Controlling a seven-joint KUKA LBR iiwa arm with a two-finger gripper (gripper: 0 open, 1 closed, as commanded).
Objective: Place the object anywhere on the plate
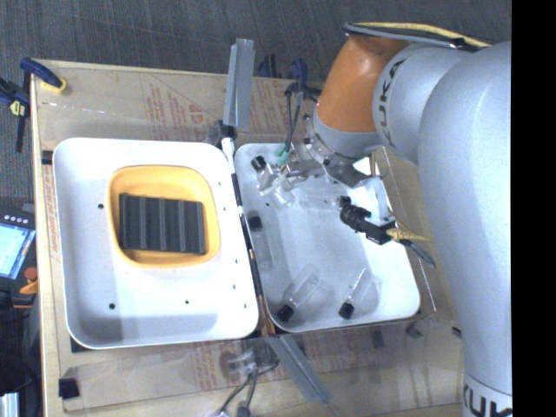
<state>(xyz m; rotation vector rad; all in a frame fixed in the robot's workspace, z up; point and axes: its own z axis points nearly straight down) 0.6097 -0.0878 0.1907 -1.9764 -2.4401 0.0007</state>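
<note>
The left bin (78, 311) holds a yellow plate (163, 218) with a dark ridged block (162, 224) lying on it. Faint red print on the bench (174, 94) is unreadable. In the right bin's (391, 307) far end the gripper (282, 172) hangs; whether it is wide or narrow cannot be told. "KU" shows on the arm (452, 146) near its base.

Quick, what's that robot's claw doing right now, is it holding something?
Gripper: over the right bin's far corner; open or closed cannot be told.
</note>
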